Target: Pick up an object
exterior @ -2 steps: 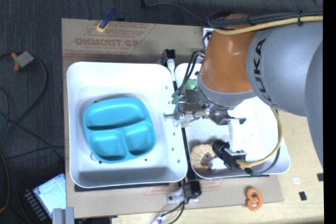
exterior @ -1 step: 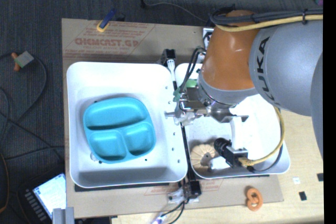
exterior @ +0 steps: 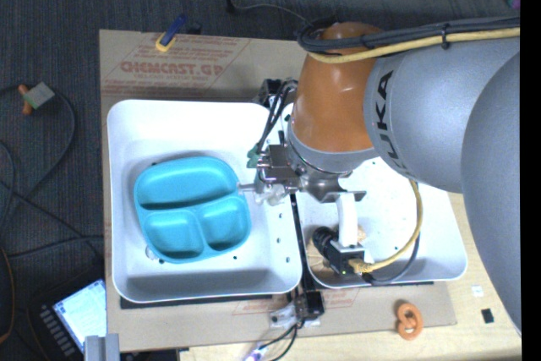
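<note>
End effector (exterior: pixel 272 192): low over the wall shared by both bins; cannot tell its state.
Blue tray (exterior: pixel 193 208): three compartments, flat in the left bin (exterior: pixel 122 182), just beside the end effector.
Right bin (exterior: pixel 439 262): largely covered by the arm (exterior: pixel 423 110).
Bench (exterior: pixel 135 68): carries both bins.

A bright blue tray (exterior: pixel 193 208) with three sections, one long and two small, lies flat and face up in the left white bin (exterior: pixel 127 139).
</note>
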`<state>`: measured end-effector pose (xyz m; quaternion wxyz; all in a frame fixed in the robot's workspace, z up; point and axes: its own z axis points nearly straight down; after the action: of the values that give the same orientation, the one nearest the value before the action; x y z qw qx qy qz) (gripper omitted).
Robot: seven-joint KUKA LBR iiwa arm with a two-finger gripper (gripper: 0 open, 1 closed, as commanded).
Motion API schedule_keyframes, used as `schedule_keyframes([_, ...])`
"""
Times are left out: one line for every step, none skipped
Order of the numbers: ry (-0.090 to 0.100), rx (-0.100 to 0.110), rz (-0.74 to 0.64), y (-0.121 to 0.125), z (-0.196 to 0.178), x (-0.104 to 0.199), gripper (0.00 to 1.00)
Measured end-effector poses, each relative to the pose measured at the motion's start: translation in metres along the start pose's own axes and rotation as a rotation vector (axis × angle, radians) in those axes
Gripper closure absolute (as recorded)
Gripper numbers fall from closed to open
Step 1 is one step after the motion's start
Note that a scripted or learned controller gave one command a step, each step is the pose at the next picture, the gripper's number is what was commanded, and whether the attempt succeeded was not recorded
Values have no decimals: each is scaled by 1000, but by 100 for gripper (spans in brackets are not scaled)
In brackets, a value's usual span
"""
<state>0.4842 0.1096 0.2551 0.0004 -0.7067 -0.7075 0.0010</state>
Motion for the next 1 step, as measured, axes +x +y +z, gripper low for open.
schedule_keyframes([-1, -1, 2, 62, 15, -57, 100])
